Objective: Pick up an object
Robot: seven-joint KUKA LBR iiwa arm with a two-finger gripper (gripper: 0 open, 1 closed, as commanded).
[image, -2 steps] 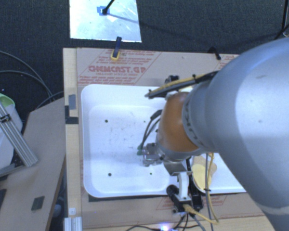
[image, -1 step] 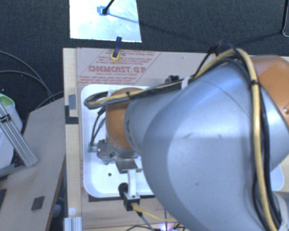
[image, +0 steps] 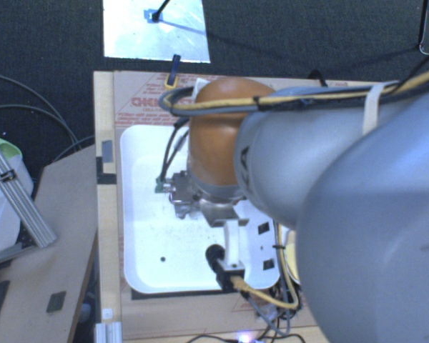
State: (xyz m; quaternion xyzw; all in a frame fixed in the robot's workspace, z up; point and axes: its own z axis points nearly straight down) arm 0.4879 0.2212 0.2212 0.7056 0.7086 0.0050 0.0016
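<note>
Because the arm (image: 329, 191) reaches low over the bin (image: 146, 220), seemingly to grasp something, its end effector's state cannot be told.

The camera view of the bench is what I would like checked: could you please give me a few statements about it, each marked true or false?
1. The arm reaches in from the view's right. True.
2. The band above the wrist is blue. False: the band is orange.
3. The wrist hangs over a white bin. True.
4. The bin stands on bare carpet. False: it rests on a brown board with red print.
5. A yellow cable runs along the arm. True.
</note>
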